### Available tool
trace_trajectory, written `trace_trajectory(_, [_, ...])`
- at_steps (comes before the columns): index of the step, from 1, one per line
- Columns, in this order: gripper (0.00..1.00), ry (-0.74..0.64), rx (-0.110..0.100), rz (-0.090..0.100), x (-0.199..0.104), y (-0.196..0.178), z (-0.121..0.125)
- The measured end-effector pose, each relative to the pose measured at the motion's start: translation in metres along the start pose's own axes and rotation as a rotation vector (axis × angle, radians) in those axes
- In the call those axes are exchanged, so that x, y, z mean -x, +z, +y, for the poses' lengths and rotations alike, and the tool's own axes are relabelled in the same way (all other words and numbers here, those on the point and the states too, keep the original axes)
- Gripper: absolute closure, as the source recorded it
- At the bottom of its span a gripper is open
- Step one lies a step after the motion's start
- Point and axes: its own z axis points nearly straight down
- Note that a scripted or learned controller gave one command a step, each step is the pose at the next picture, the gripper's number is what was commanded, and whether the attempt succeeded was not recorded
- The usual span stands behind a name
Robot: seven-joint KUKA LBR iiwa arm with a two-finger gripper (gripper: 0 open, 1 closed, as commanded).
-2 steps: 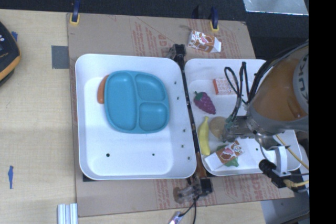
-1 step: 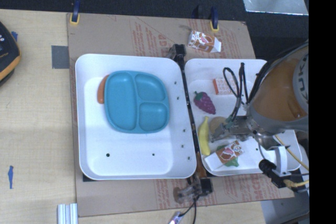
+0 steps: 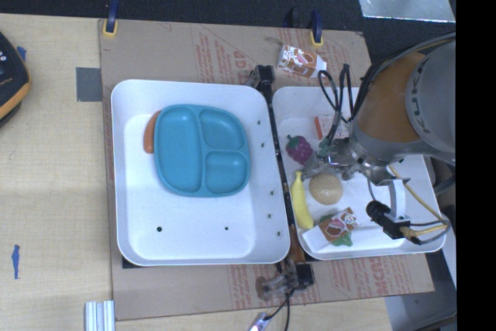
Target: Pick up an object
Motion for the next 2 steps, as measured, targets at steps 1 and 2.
trace_trajectory(1, [0.00, 0.004, 0.001, 0.001, -0.002, 0.000, 0.059])
trace_trajectory(2, [0.00, 0.010, -0.047, 0.011, 0.004, 0.004, 0.099])
